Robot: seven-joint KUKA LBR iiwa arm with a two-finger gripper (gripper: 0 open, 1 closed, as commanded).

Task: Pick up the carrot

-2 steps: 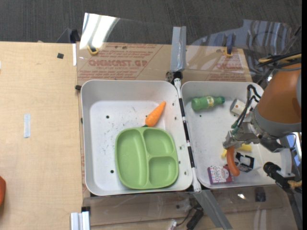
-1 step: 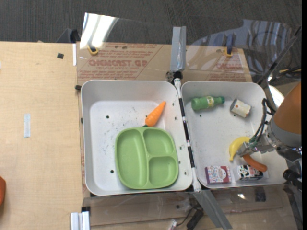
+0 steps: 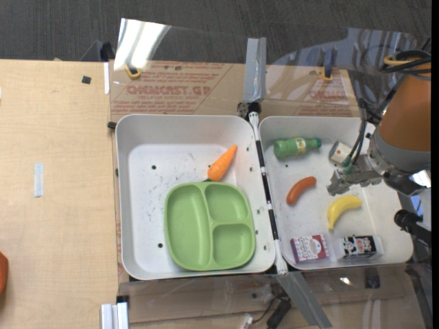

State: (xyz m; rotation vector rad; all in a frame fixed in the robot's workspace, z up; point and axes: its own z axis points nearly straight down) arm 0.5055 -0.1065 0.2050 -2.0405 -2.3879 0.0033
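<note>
The orange carrot [image 3: 221, 163] lies tilted in the left bin [image 3: 137, 184], near its back right corner, its thick end touching the rim of a green divided plate [image 3: 209, 225]. My gripper [image 3: 348, 179] hangs over the right bin [image 3: 274, 204], just above the yellow banana [image 3: 342, 208] and far to the right of the carrot. Nothing shows in its grasp.
In the right bin there are also a green bottle [image 3: 296, 146], a red-orange sausage [image 3: 301, 189], a small white block [image 3: 339, 152] and two little cartons [image 3: 309, 247] [image 3: 358, 246] at the front. The divider between the two bins [image 3: 264, 184] stands between gripper and carrot.
</note>
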